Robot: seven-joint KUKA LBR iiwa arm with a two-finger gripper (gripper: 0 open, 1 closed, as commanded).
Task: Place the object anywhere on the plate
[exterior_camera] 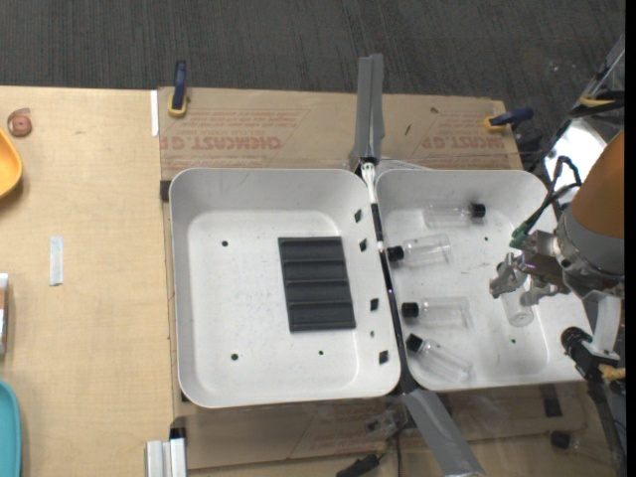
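We are hovering our gripper (pixel 515 288) over the arm-side part of the right bin (pixel 532 192), low above the floor. From this slanted view we cannot tell whether it is apart, together, or clamped on anything. A pale, clear shape (pixel 519 314) is sitting just beneath and touching it. It may be one of the vials, but we are not counting it as held.

The other clear vials are all lying away from the gripper toward the divider, on the side opposite the arm's base. The nearest vial (pixel 439 312) is lying almost level with the gripper, with its long axis pointing across the bin and its black cap at the end far from us. Another vial (pixel 435 358) is lying beyond it and slightly nearer the camera, at a slant. Two more (pixel 422 251) (pixel 452 214) are lying further off on the far-from-camera side.

The black ridged plate (pixel 316 283) is what the coming move turns on. It is lying well apart from the gripper, straight past the vials and over the divider, in the middle of the left bin (pixel 199 296). Its long axis is running crosswise to our line of travel. We are judging that a carry would mean lifting clear of the divider and travelling directly away from the arm's base.
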